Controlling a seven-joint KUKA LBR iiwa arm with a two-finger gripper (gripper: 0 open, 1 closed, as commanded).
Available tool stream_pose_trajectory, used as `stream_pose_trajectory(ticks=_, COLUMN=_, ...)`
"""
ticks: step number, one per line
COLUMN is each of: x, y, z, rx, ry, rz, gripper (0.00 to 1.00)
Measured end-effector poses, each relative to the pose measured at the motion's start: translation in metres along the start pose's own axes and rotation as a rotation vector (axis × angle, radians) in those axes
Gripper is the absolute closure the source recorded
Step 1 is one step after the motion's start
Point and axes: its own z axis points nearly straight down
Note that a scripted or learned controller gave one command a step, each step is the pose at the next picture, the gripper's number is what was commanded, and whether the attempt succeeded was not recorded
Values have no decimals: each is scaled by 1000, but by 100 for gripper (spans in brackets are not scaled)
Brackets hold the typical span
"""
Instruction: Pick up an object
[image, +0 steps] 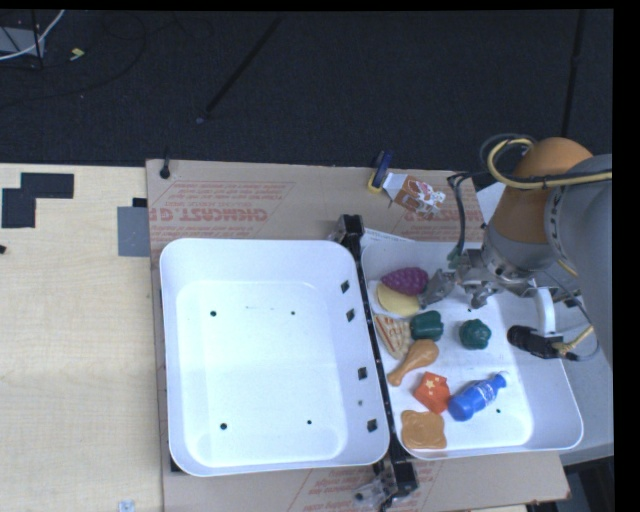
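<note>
The right bin (560, 420) holds several toy foods: purple grapes (405, 279), a yellow piece (396, 300), a dark green pepper (427, 325), a green lump (475, 334), a striped wafer (391, 334), a tan drumstick (413, 362), a red-orange block (432, 391), a blue bottle (476, 396) and an orange cookie (424, 430). My gripper (460, 292) hovers at the bin's far side, just right of the grapes and above the pepper and the green lump. It looks open, with nothing between its fingers.
The left bin (180, 300) lies beside the right one, with a black divider (368, 340) between them. A snack packet (418, 196) and a blue-yellow item (379, 172) rest on the cardboard behind the bins. A black cable end (535, 342) hangs over the right bin.
</note>
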Motion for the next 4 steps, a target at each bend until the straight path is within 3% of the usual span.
stream_pose_trajectory(ticks=1, x=75, y=3, z=-3, rx=-15, ry=-6, rz=7, gripper=0)
stream_pose_trajectory(ticks=2, x=81, y=-24, z=-4, rx=-19, ry=-10, rz=11, gripper=0)
stream_pose_trajectory(ticks=3, x=83, y=3, z=-4, rx=-12, ry=-14, rz=8, gripper=0)
stream_pose_trajectory(ticks=4, x=84, y=-7, z=-5, rx=-21, ry=-13, rz=12, gripper=0)
